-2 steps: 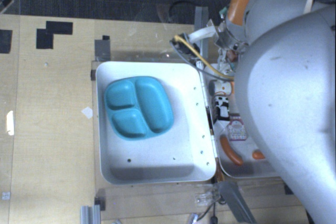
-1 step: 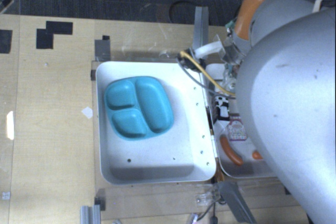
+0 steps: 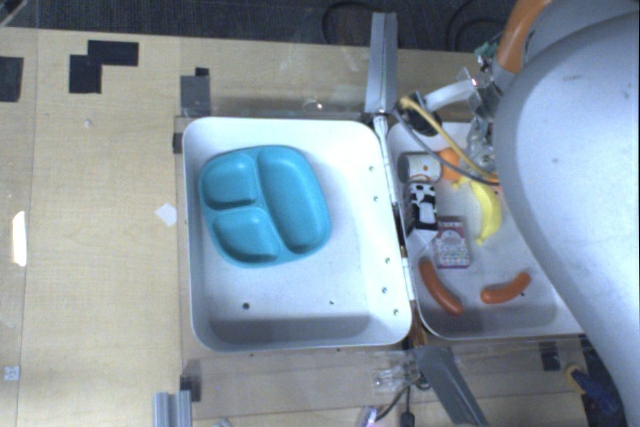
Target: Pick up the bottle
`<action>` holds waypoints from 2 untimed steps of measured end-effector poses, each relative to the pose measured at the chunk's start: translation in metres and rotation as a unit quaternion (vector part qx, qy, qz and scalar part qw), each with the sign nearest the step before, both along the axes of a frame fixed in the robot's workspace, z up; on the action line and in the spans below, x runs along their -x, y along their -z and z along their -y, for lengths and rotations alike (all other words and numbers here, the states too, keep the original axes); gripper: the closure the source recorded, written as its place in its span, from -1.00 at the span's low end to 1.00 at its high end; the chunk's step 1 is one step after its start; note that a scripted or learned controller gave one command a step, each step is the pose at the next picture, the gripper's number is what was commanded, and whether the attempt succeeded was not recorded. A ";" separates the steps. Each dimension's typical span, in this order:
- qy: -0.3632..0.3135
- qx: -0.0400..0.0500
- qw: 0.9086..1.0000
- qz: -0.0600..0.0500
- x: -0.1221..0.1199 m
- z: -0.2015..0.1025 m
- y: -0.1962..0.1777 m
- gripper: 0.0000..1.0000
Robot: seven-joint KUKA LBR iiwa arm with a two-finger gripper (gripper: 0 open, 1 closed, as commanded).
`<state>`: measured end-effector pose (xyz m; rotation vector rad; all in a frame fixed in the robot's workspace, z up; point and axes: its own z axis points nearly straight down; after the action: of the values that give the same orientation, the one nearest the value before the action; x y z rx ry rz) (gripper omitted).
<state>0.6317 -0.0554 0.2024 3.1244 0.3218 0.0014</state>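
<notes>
Your bottle (image 3: 421, 187) looks to be the white piece with black patches lying in the right bin (image 3: 520, 323), hard against that bin's left wall, its long side running from 12 to 6 o'clock. The view is too blurred to make out its cap or label.

From the bottle, a yellow banana (image 3: 487, 212) lies at 3 o'clock, near but apart from it. A small pink packet (image 3: 452, 246) sits at 5 o'clock, just beside the bottle's lower end. Further out the same way lie two reddish sausages, one (image 3: 441, 287) near 6 o'clock and the other (image 3: 505, 289) toward 4 o'clock, well apart from each other. An orange item (image 3: 455, 161) shows at 2 o'clock, partly covered by the arm.

The gripper (image 3: 481, 137) hangs over the bin's far part at about 2 o'clock from the bottle, apart from it. You cannot tell whether it is spread or pressed together, and nothing is seen in its grasp. The grey arm (image 3: 570, 165) covers the bin's right side.

At 9 o'clock, the left bin (image 3: 300, 315) holds a blue divided plate (image 3: 265, 203).
</notes>
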 end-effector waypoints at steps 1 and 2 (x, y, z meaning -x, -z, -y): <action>-0.219 0.000 0.976 -0.001 -0.003 0.045 0.092 1.00; -0.300 0.001 0.954 0.001 0.016 0.070 0.112 1.00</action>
<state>0.6158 -0.1258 0.0902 2.8829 1.2435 0.0047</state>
